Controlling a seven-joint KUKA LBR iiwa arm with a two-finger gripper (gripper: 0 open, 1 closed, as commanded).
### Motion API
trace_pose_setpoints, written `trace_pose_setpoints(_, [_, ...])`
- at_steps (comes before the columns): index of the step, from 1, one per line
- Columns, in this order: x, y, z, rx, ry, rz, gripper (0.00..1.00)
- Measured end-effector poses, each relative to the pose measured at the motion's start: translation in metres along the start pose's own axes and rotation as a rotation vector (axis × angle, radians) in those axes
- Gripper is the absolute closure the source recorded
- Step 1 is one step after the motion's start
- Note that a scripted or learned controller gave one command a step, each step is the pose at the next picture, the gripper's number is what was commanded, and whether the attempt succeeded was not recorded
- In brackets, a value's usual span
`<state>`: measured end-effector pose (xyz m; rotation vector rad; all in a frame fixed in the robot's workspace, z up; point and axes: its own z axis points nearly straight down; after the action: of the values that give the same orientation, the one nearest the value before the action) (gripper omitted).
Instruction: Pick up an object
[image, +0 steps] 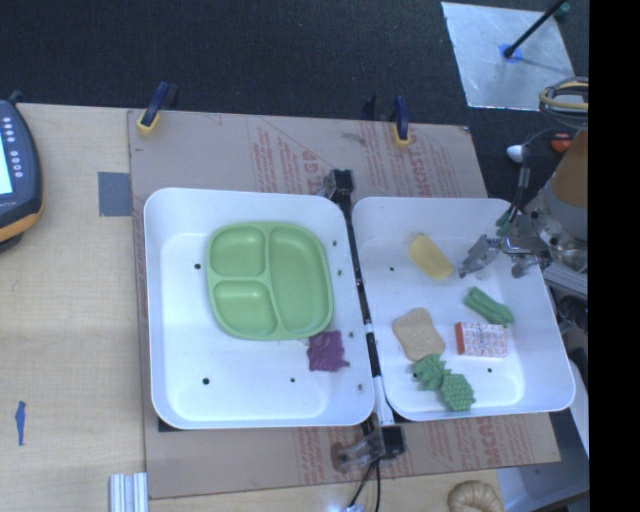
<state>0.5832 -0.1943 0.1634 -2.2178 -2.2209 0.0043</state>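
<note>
- Two shallow white bins sit side by side on a counter, seen from above at a slant.
- Right bin holds the loose items; arm enters from the right edge.
- Claw hangs over the right bin's far-right part, near its right rim; can't tell if it's wide or narrow, & nothing is seen in it.
- Yellow piece: just left of claw, in bin's far half; long axis runs diagonally, far-left to near-right.
- Green pod: below claw, near right rim; long axis also slants far-left to near-right.
- Red-white packet: just nearer than the pod, lying flat, roughly square to the bin.
- Tan bread slice: near bin's left rim, mid-depth.
- Green leafy bunch: near front rim, touching or nearly touching the bread.
- Left bin: green divided plate at centre; purple lump just off the plate's near-right corner.
</note>
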Motion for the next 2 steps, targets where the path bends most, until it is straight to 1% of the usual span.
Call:
trace_pose_setpoints(1, [-0.016, -0.029, 0.076, 0.006, 0.001, -0.001, 0.00])
trace_pose_setpoints(2, [-0.017, -0.027, 0.060, -0.001, -0.001, -0.002, 1.00])
